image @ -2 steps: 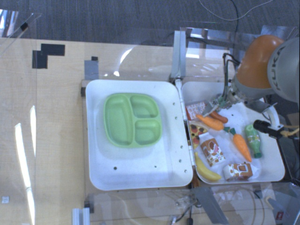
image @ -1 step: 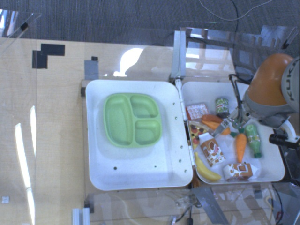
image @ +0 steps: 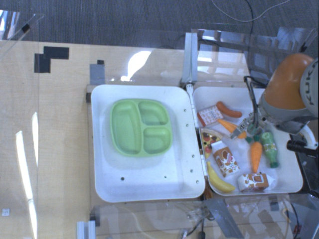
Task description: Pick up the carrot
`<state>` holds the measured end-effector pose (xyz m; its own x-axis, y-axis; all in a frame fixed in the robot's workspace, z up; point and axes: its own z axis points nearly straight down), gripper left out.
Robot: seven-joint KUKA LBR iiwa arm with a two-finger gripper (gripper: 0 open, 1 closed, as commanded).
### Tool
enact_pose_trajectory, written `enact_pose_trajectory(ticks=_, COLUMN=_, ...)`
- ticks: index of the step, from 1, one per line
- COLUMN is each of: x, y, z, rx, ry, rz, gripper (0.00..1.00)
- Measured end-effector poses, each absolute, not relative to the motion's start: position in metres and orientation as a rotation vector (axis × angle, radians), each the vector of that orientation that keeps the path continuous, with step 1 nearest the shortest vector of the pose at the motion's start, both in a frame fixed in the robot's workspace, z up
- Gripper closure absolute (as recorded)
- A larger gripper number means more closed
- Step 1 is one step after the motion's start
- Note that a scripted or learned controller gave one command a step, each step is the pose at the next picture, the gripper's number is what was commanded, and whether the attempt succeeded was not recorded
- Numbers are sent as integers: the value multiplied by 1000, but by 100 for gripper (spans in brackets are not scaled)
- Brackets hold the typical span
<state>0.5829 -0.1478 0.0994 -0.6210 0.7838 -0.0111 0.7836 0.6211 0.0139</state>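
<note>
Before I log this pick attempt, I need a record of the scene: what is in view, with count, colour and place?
Bins: 2, white, side by side on the bench.
Divided tray: 1, green, in the left bin.
Carrot: 1, orange, right bin, centre-right.
Bottle: 1, green, right of the carrot.
Sausage: 1, red-orange, right bin, top.
Banana: 1, yellow, right bin, lower left.
Small packets: several, mixed colours, right bin.
Gripper: 1, dark, above the carrot.

The table (image: 60,133) looked like pale wood under a glossy, reflective sheet; both bins (image: 149,190) were smooth white plastic, the green divided tray (image: 141,128) matt plastic, the carrot (image: 255,156) smooth.
</note>
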Motion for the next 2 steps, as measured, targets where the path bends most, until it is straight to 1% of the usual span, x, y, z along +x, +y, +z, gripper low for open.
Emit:
enact_pose_trajectory(ticks=1, x=613, y=-168, z=103, rx=1638, ry=2674, rz=4, gripper=100)
enact_pose_trajectory(ticks=2, x=606, y=-93, z=184, rx=1799, ry=2571, rz=4, gripper=100)
